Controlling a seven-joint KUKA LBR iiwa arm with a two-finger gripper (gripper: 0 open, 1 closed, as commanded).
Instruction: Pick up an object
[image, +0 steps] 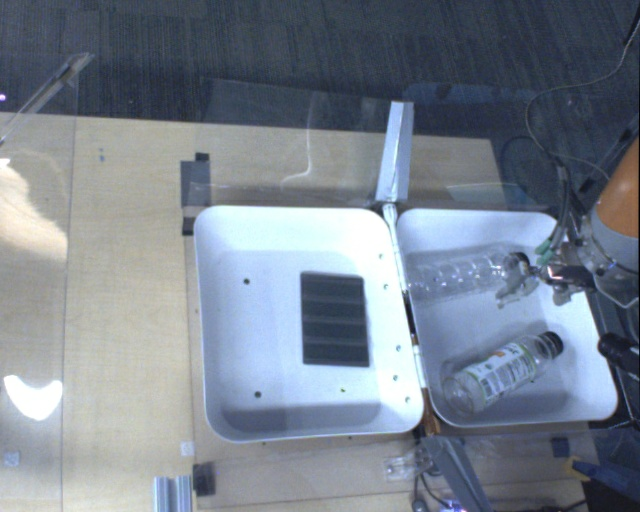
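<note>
over the far right of the right bin (600, 395) the gripper (540, 272) is seen beside a clear bottle's (455, 275) cap end, jaw state not discernible, nothing lifted, the labelled bottle (500, 368) untouched nearer.

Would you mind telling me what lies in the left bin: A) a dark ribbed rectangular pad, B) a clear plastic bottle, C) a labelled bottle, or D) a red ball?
A: a dark ribbed rectangular pad lies flat in the middle of the left bin; both bottles are in the right bin.
</note>
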